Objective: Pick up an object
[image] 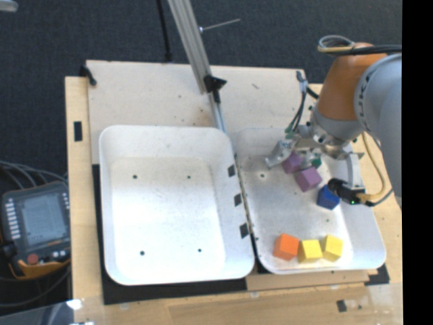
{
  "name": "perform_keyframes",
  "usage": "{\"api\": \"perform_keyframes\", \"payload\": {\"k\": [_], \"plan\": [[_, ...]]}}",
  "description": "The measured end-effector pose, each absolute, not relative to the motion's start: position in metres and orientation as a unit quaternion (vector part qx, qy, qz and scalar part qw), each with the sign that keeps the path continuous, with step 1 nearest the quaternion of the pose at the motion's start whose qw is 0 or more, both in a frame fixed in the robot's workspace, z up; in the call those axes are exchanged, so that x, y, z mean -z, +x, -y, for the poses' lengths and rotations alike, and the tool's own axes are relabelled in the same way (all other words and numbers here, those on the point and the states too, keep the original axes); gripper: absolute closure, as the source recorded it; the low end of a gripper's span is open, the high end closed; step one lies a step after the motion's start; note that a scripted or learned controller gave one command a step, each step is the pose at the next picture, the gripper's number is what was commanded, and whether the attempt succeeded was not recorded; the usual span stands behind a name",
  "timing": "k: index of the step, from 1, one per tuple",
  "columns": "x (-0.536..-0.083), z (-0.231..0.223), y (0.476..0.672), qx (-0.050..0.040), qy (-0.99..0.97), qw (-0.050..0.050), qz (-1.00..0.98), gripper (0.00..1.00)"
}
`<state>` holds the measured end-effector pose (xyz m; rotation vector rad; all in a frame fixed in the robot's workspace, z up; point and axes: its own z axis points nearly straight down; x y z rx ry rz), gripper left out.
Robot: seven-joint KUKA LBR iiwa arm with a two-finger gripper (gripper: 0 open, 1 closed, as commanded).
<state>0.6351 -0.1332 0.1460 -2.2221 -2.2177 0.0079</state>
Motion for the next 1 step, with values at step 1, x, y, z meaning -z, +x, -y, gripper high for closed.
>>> {"api": "perform_keyframes", "payload": {"k": [1], "plan": [[-0.1616,0.1335,0.6377,0.0014,-0.709,-0.002,0.705,1.0]]}}
